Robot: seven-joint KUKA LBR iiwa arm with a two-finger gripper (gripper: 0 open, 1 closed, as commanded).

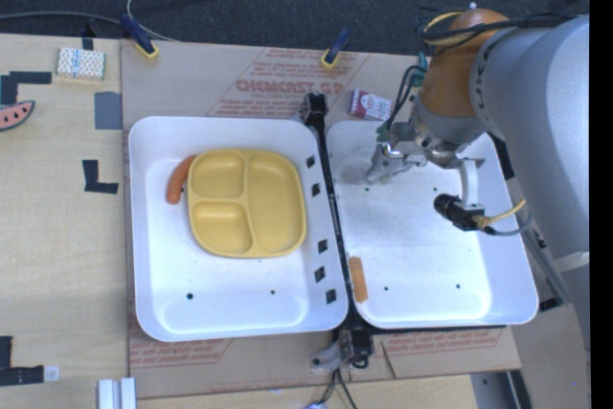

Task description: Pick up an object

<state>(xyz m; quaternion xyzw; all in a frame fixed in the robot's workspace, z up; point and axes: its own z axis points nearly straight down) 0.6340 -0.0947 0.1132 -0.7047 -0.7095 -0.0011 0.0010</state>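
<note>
Nearest, a small orange piece (357, 279) lay well apart from the gripper (381, 170); its closure couldn't be told, so a miss was likely.

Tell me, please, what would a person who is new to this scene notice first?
Most striking is the yellow tray with three compartments, lying in the left bin, with an orange sausage beside its left edge. Next comes the grey arm with its orange band, reaching from the right, its gripper over the far part of the right bin. A second orange piece lies at that bin's left wall.
</note>
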